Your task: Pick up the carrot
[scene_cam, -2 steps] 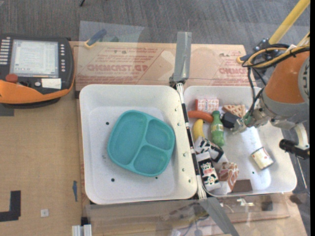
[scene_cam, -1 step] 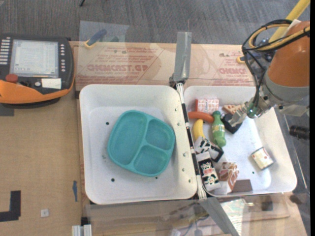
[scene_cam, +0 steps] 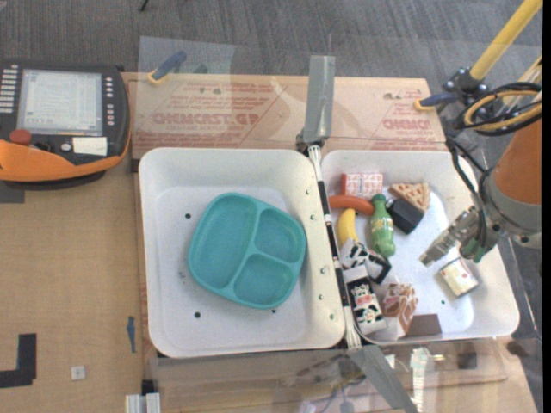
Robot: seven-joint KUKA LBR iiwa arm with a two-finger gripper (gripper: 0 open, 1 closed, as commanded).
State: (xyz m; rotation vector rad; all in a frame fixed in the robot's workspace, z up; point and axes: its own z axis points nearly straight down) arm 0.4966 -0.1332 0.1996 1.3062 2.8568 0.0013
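Note:
The carrot (scene_cam: pixel 351 202) is a short orange-red stick lying flat in the right bin (scene_cam: pixel 498 317), near its left wall and just below a pink-and-white box (scene_cam: pixel 362 184). My gripper (scene_cam: pixel 448 243) hangs over the right part of the same bin, well to the right of the carrot and apart from it. A green bottle (scene_cam: pixel 381 225) and a dark block (scene_cam: pixel 405 214) lie between them. Nothing shows in the gripper's grasp.
A yellow banana (scene_cam: pixel 346 227) lies just below the carrot. A sandwich wedge (scene_cam: pixel 411 195), cow-patterned pieces (scene_cam: pixel 360 261) and a small white cube (scene_cam: pixel 458 279) under the gripper share that bin. The left bin (scene_cam: pixel 159 231) holds a teal divided plate (scene_cam: pixel 249 249).

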